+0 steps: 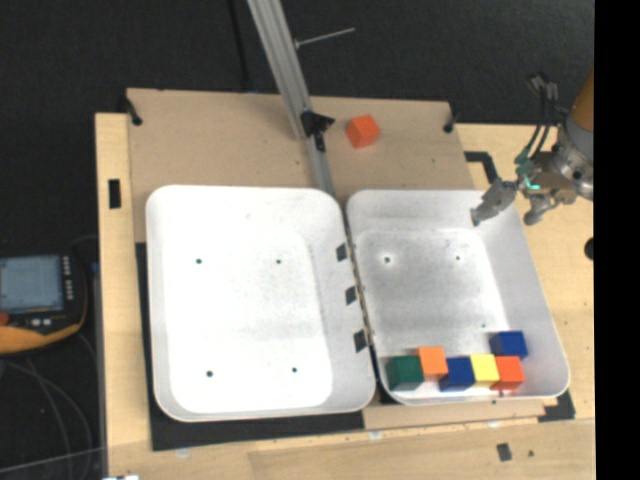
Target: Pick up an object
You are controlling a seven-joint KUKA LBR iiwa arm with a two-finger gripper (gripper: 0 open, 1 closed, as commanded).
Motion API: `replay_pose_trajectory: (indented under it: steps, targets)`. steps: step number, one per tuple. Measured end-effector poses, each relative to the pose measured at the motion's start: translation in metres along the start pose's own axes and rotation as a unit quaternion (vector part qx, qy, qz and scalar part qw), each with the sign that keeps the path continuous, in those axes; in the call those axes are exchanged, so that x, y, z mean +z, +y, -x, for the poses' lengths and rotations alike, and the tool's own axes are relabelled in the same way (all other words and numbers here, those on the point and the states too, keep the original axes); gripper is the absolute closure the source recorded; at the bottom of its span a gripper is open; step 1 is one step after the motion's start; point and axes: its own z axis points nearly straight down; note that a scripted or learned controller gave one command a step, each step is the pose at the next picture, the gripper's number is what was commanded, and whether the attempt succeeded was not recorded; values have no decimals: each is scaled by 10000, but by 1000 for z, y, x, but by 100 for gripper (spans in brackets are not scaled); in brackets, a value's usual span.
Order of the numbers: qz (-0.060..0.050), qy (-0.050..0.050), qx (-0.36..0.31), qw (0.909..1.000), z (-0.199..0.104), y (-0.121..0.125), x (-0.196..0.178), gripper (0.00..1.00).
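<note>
Several small cubes lie along the near wall of the right bin (520, 268): a green cube (404, 371), an orange cube (432, 360), a blue cube (458, 372), a yellow cube (484, 368), an orange-red cube (508, 370) and a second blue cube (509, 344) just behind it. My gripper (510, 206) hovers over the bin's far right corner, far from the cubes. Its two fingers are spread apart with nothing between them.
The left bin (160, 268) sits beside the right one. An orange cube (362, 131) rests on the brown board behind the bins. A slanted metal rail (285, 68) rises behind the gap between the bins. A handheld device (35, 288) lies left of the bench.
</note>
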Motion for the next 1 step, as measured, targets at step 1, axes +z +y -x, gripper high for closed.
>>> replay_pose_trajectory:
  steps: [1]
  targets:
    - [-36,10,22,10000,3,-18,174,0]
